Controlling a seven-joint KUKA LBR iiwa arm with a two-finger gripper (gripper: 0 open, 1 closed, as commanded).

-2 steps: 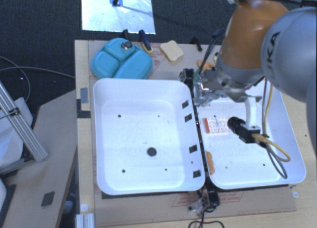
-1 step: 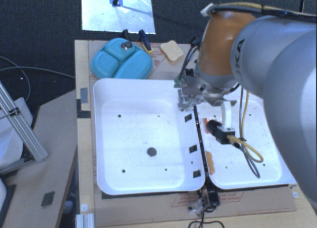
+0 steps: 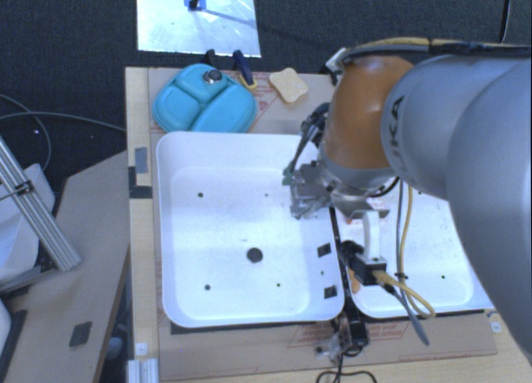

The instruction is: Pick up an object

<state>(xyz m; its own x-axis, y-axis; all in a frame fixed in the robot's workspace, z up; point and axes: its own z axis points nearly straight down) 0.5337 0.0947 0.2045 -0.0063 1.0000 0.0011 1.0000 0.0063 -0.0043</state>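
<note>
My arm point(image 3: 465, 149) filled the right — gripper point(image 3: 303, 198) over the left bin point(image 3: 191, 306), grip state unreadable; I'd descend straight onto the small dark object point(image 3: 254, 254) — centred

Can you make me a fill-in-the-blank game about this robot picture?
1. The divided plate behind the bins is colored ____.
2. The small dark disc lies in the ____ bin as the camera sees it.
3. The arm has a band colored ____.
4. The tan sponge sits to the ____ of the plate in the picture.

Missing words: blue; left; orange; right
</note>
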